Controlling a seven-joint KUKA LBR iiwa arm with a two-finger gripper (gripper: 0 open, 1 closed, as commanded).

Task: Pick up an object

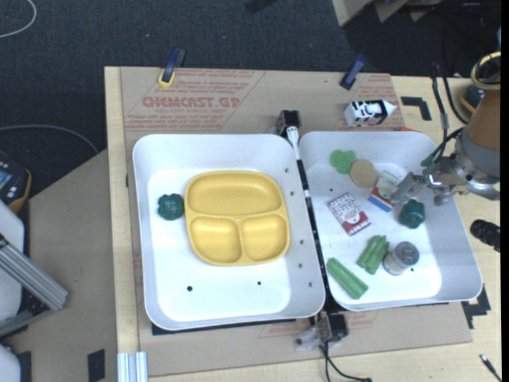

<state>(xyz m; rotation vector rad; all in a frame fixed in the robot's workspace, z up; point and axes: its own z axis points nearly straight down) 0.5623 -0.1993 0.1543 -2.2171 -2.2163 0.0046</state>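
In the camera view the grey arm's two-finger gripper (415, 188) sits at three o'clock in the right white bin (457, 249), directly above a dark green round object (412, 214); whether it is clenched or released I cannot tell. Around it lie a red patterned card (348, 213) toward nine o'clock, a tan disc (364, 173) and light green piece (343, 161) toward ten, and green vegetable pieces (371, 254) toward seven. The left white bin (159, 285) holds a yellow three-compartment plastic tray (237, 216), with another dark green lump (170, 206) at its nine o'clock
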